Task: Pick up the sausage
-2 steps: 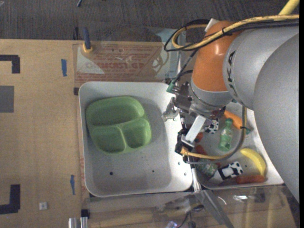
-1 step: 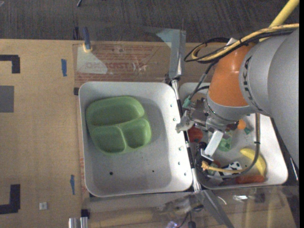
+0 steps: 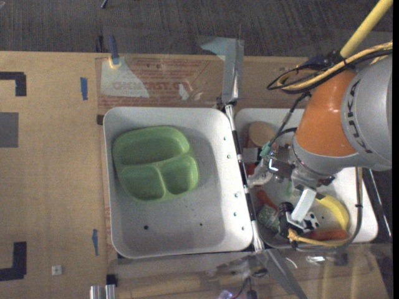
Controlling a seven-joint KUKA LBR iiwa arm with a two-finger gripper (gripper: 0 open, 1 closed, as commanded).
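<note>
Left bin [image 3: 124,229]: white, small dark specks on its floor. Divided plate [image 3: 156,162]: green, plain, three compartments. Right bin [image 3: 369,223]: white. In it, banana [image 3: 340,209] yellow; a red-orange item [image 3: 327,235] beside it. Arm [image 3: 349,123]: grey, orange band. Worktop [image 3: 50,185]: tan, with blue tape strips [image 3: 83,88] and black corner marks [image 3: 15,83]. Floor [image 3: 187,8]: dark grey carpet.
</note>
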